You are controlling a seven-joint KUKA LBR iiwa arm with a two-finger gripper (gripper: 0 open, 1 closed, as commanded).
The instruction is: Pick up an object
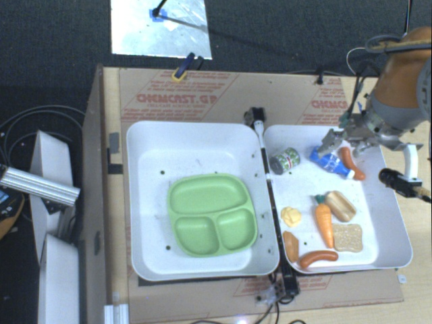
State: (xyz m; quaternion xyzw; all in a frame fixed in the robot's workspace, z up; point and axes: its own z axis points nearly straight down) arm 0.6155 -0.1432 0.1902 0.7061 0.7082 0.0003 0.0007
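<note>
The jaws [345,142] sit over the blue packet [330,162] at the right bin's [388,211] twelve o'clock side; I cannot tell if they are open.

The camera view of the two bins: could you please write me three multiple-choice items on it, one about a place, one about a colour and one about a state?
1. Where does the divided tray lie?
A. in the left bin
B. in the right bin
C. on the cardboard outside the bins

2. What colour is the tray?
A. blue
B. green
C. orange

3. How does the small can sit?
A. upright
B. on its side
C. on top of the carrot

Answers:
1. A, the tray rests on the floor of the left bin.
2. B, it is pale green all over.
3. B, the can lies on its side in the right bin, well apart from the carrot.
</note>
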